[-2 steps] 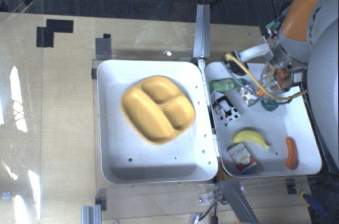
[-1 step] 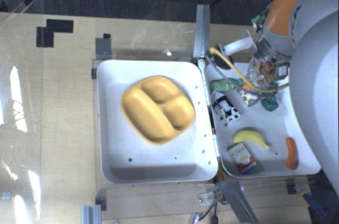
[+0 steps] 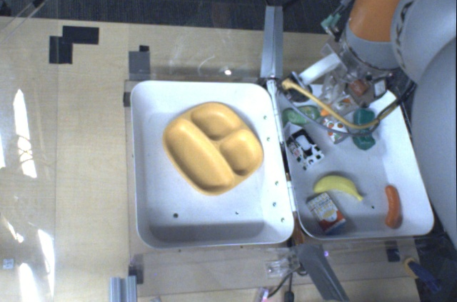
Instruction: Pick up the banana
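Yellow banana [image 3: 338, 186] unobscured, end effector [image 3: 350, 95] blurred

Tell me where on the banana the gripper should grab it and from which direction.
Grip the banana across its thick middle, coming straight down from above. It lies flat on the right bin's floor, curved, running left to right, so the fingers should close across its narrow width. The small carton sits close below it, so stay centred.

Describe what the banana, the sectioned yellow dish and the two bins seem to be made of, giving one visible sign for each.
Banana: probably moulded plastic, as its even yellow skin carries a soft sheen.
Sectioned yellow dish: likely matte plastic, with rounded, uniformly coloured compartments.
Left bin and right bin: apparently smooth white plastic or coated metal; the rounded rims and small holes leave it open.
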### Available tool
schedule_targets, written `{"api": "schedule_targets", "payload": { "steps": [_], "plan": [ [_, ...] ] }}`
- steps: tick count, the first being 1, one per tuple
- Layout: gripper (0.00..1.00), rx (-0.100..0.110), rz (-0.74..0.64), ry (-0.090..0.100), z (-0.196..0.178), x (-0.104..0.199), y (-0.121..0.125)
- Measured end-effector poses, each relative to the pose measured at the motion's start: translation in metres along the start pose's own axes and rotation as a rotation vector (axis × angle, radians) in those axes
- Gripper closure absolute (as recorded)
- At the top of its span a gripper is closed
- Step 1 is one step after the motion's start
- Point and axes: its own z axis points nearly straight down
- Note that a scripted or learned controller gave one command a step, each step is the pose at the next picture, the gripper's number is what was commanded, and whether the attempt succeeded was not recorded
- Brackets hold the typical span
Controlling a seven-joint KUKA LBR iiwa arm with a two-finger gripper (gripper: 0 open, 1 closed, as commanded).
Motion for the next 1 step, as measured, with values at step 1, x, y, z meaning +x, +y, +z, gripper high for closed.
{"api": "schedule_targets", "payload": {
  "steps": [1],
  "plan": [
    [1.0,0.001,-0.016,-0.003,0.0243,-0.0302,0.0539]
  ]
}}
